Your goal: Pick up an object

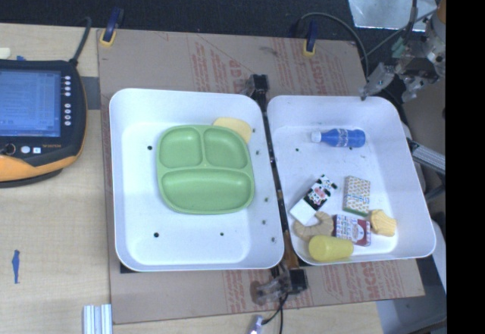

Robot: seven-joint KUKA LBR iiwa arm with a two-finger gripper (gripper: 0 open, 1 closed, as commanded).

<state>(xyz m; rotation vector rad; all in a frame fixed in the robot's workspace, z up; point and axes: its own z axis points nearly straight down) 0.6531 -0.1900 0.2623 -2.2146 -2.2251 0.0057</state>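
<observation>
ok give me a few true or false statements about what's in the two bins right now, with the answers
1. The green divided plate lies in the left bin. True.
2. The blue bottle stands upright. False: it lies on its side in the right bin.
3. The hand hangs beyond the right bin's far right corner. True.
4. The blue bottle sits in the pile with the other small things. False: it lies apart, nearer the far wall.
5. A yellow cup lies at the right bin's near edge. True.

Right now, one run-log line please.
gripper: above right bin far corner, nothing held | blue bottle: lying in bin | green plate: left bin
</observation>
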